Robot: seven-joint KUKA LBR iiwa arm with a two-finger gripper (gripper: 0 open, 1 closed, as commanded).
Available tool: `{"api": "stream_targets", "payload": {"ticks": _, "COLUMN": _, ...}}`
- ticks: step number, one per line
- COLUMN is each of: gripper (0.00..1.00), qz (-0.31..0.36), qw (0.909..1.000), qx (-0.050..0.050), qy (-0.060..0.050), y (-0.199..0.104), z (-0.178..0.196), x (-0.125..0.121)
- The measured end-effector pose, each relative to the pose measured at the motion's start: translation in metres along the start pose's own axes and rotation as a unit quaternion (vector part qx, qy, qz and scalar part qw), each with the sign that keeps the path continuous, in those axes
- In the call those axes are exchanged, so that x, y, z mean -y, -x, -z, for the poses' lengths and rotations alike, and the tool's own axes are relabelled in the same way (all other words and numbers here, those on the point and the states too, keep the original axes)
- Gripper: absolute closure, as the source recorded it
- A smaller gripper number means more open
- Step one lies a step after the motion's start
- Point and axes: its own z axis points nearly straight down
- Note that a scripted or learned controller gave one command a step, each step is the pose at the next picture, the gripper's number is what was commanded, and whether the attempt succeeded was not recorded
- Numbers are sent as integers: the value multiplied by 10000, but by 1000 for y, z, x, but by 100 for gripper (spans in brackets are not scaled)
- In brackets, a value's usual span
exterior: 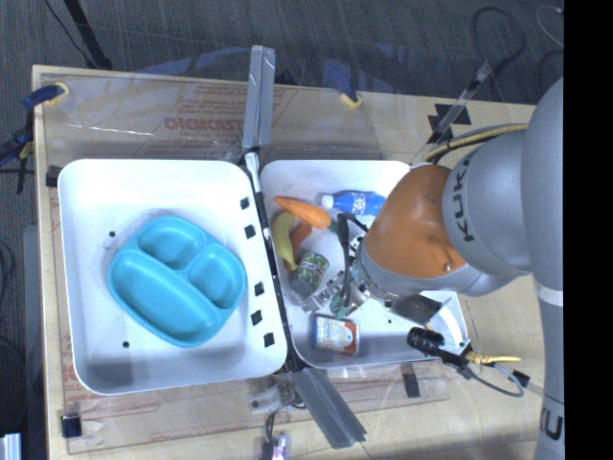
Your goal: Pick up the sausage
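End effector (343, 295) lowered into right white bin (421, 348) beside green can (310, 269); finger state cannot be told. Sausage not identifiable among orange carrot (300, 211), yellow banana (284, 241).

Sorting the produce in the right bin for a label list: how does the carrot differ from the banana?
The carrot is orange; the banana is yellow with dark patches. The carrot lies crosswise, nearer the bin's far wall; the banana runs lengthwise along the left wall of the right bin. The carrot tapers straight; the banana curves. Both are elongated and lie flat.
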Motion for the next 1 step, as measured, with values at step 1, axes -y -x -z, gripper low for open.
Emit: {"api": "stream_targets", "payload": {"ticks": 1, "gripper": 100, "qz": -11, "qw": 10000, "qx": -61, "qy": -29, "y": 17, "z": 86, "x": -132}}
